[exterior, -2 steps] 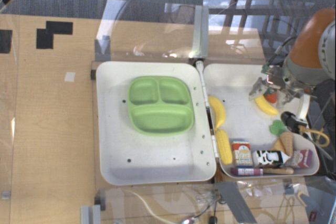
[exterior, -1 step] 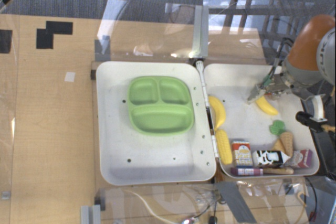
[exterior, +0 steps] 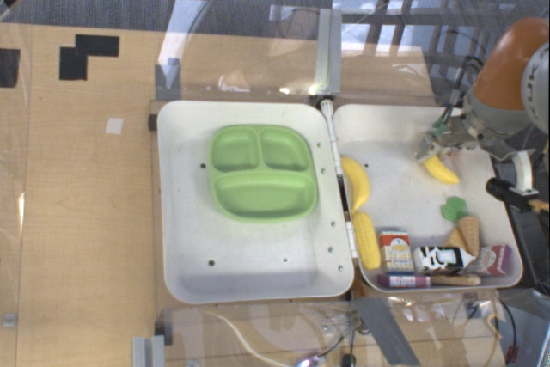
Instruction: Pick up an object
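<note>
Two bananas lie in the right bin (exterior: 516,271), and the pincer (exterior: 445,140), its state impossible to tell, sits just above the small banana (exterior: 441,170) at right of frame, whose curved skin could squirt sideways under an off-centre squeeze.

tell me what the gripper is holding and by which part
It cannot be told. The gripper sits in the right bin just above a small yellow piece, but the view does not show that piece between its fingers.
</note>
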Robot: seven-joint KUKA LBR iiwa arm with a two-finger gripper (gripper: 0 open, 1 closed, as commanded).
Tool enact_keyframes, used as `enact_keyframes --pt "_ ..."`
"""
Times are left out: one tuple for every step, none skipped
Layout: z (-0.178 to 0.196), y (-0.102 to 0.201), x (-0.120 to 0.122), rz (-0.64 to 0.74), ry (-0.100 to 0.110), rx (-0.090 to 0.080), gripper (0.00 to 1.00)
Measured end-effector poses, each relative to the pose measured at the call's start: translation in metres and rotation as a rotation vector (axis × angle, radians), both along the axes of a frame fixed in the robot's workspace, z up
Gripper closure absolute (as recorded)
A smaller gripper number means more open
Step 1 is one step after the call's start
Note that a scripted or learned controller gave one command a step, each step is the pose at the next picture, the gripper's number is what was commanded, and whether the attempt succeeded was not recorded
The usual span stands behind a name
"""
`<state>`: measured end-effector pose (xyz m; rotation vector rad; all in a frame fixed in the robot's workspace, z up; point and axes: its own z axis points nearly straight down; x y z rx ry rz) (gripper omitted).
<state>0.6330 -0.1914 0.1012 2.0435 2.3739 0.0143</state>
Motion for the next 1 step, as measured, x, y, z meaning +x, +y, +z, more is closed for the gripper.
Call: enact_keyframes --pt "0.0875 0.0378 0.0237 -0.051 0.006 -0.001 1.00"
